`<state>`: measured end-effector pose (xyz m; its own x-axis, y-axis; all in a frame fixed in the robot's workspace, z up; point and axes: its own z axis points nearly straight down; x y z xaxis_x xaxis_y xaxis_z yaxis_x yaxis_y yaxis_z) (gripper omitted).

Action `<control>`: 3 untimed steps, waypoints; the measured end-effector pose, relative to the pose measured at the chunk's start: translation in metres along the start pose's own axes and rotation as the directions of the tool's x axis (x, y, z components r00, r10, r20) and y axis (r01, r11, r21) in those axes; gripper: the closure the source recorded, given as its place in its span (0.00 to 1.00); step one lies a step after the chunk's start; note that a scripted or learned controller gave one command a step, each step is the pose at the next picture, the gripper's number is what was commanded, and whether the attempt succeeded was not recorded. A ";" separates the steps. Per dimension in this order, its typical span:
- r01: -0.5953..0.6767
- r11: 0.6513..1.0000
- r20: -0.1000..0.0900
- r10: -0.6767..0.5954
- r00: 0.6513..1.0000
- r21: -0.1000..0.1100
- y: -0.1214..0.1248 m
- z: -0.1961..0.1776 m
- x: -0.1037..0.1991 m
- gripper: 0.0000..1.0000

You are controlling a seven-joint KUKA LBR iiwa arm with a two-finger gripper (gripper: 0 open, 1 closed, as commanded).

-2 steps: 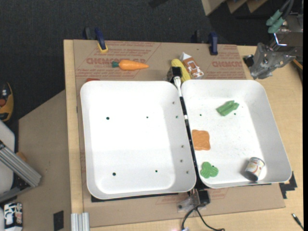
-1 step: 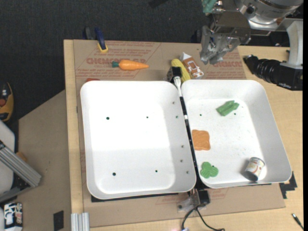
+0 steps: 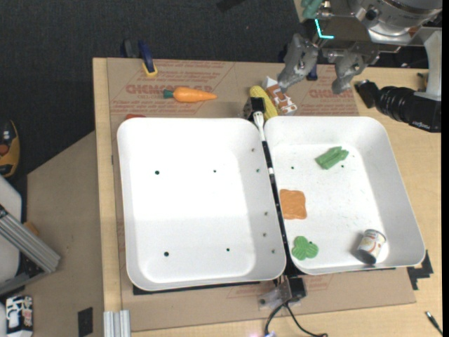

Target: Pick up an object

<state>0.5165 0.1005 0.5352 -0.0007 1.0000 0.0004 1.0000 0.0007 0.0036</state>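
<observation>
My gripper (image 3: 317,74) hangs high above the far edge of the right bin (image 3: 393,167), open, with nothing between its fingers. Below it in that bin lie a green ridged piece (image 3: 331,157) near the back, an orange square slab (image 3: 293,204) by the left wall, a green leafy piece (image 3: 304,248) at the front, and a small tin can (image 3: 370,245) on its side in the front right corner.
The left bin (image 3: 140,188) stands beside the right one. Behind the bins on the cardboard lie a toy carrot (image 3: 189,95), a blue-and-yellow clamp (image 3: 146,59), and a cluster with a yellow item and a small packet (image 3: 270,102).
</observation>
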 end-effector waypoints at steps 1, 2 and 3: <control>0.001 1.000 0.000 -0.001 1.000 -0.005 0.001 -0.011 0.001 1.00; 0.001 1.000 0.000 -0.001 1.000 -0.004 0.001 -0.011 0.001 0.00; 0.001 1.000 -0.001 -0.001 1.000 -0.008 0.001 -0.021 0.001 1.00</control>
<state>0.5175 0.1017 0.5567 -0.0018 1.0000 0.0013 0.9999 0.0018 0.0118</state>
